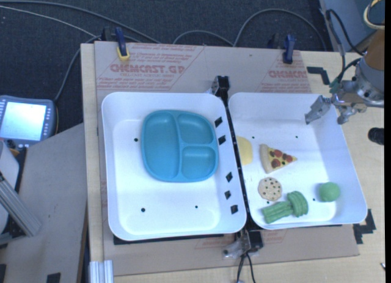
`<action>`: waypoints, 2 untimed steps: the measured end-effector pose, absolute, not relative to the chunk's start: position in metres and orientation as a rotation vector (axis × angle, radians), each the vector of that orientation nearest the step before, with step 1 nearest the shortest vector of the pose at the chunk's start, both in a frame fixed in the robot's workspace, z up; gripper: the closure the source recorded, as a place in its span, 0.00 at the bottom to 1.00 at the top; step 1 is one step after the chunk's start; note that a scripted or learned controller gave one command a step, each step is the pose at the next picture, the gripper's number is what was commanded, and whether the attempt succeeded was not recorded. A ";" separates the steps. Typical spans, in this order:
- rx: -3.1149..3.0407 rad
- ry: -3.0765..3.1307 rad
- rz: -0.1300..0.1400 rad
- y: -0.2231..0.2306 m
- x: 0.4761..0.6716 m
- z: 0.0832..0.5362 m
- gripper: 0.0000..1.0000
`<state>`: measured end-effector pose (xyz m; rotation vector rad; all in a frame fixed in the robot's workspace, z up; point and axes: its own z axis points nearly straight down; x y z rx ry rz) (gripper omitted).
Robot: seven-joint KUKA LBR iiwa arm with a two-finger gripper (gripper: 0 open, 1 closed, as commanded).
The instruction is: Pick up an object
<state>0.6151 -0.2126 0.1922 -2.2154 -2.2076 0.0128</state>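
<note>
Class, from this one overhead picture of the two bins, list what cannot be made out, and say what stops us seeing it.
- Arm: cut off by the right edge in the camera view.
- Gripper: too small and blurred to tell open from shut.
- Yellow piece: its left side hidden by the bins' dividing rim.
- Printing on the board: too blurred to read fully.
</note>
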 end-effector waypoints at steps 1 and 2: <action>-2.220 -2.221 0.000 -0.212 0.618 0.202 0.00; -2.218 -2.218 0.003 -0.210 0.608 0.148 0.00</action>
